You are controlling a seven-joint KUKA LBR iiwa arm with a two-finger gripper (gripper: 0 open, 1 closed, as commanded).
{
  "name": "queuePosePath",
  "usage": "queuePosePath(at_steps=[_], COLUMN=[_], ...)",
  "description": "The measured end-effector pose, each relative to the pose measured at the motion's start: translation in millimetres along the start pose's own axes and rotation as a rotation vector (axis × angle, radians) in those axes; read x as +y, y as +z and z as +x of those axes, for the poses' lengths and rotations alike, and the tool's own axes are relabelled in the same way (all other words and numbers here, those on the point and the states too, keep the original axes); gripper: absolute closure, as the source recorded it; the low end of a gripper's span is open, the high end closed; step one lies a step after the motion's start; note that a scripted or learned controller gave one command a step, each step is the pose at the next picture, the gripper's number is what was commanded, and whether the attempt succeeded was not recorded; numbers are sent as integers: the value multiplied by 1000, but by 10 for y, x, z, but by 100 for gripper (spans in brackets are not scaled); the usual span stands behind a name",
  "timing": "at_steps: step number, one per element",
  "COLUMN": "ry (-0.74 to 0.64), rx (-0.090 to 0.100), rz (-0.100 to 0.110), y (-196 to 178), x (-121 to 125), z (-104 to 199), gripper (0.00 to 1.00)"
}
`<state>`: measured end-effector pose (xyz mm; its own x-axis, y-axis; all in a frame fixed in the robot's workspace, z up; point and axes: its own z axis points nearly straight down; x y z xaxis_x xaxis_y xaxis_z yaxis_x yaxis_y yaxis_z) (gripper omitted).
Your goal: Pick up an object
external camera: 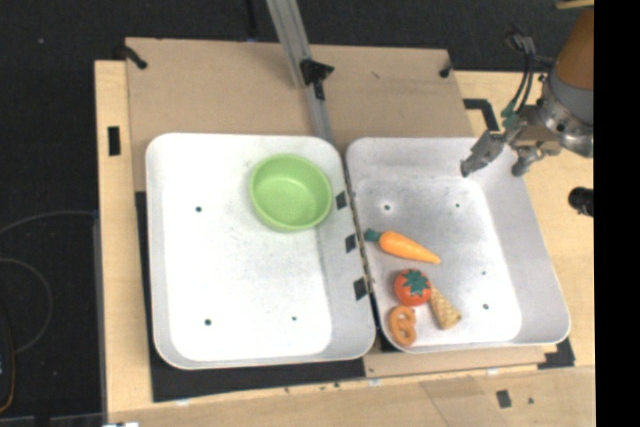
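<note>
Four small toy foods cluster at the near-left of the right white bin (520, 245): an orange plastic carrot (408, 247), a red tomato (411, 287), a tan cone-shaped piece (446, 310) and an orange round slice (402, 324). The two-finger gripper (497, 158) hovers over that bin's far-right rim, fingers spread and empty, probably poised before descending. A green plastic bowl (290, 193) sits in the left white bin (200, 255).

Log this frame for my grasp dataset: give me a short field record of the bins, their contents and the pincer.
left bin: green bowl, near the top right corner
right bin: carrot, tomato, orange slice-like piece, tan piece, all in the lower left part
pincer: above the right bin's upper right edge, fingers apart, nothing between them
arm: enters from the right
</note>
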<state>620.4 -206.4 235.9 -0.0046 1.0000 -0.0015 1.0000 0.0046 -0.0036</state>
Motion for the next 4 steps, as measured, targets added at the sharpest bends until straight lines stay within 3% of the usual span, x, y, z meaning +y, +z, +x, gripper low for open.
queuePosePath(at_steps=[2, 3, 4], ry=[7, 8, 2], rx=[0, -1, 0], rz=[1, -9, -10], y=[1052, 895, 455], x=[-41, -16, -4], z=[-25, -36, -34], gripper=[0, 100, 100])
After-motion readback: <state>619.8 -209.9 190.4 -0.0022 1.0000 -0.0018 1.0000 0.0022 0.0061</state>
